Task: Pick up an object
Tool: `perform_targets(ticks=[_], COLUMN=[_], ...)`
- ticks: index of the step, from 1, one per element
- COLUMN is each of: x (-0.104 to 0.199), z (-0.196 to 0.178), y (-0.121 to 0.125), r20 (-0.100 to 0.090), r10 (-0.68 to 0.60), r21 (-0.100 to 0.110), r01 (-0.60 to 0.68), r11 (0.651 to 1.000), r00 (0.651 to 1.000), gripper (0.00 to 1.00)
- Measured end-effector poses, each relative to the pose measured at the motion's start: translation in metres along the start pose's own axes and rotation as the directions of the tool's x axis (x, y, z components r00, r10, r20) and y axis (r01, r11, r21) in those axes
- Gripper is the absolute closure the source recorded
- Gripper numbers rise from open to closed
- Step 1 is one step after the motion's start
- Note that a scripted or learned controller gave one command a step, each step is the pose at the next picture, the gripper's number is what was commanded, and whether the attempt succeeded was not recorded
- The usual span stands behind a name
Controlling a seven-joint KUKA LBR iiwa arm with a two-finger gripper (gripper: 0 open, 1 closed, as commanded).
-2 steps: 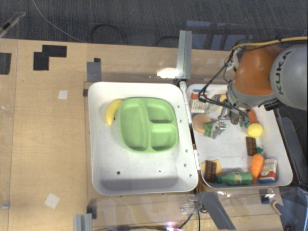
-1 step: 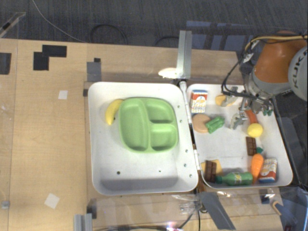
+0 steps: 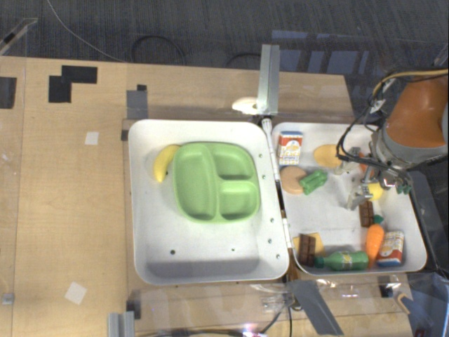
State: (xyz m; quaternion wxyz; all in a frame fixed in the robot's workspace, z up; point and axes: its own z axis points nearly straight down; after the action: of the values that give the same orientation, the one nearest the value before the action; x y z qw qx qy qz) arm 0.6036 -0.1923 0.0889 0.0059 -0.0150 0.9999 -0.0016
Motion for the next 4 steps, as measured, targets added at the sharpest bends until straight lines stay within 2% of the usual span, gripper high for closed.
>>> perform_targets(ticks=[1, 2, 3, 4], x=[0.01, 0.037, -0.029, -0.032], z=[-0.002, -0.003, 0.0, 0.0], y=[0.082, 0.074, 0.053, 0.055], r20=[0.005, 0.007, 0.001, 0.001], r10=[-0.113, -0.072, 0.032, -0.019], r21=[-0.003, -0.001, -0.002, -0.002], r01=[0.114, 0.072, -0.032, 0.019], r11=[0.994, 0.997, 0.999, 1.0], r00=[0.994, 0.997, 0.999, 1.0], gripper=[0.0, 0.0, 0.0, 0.0])
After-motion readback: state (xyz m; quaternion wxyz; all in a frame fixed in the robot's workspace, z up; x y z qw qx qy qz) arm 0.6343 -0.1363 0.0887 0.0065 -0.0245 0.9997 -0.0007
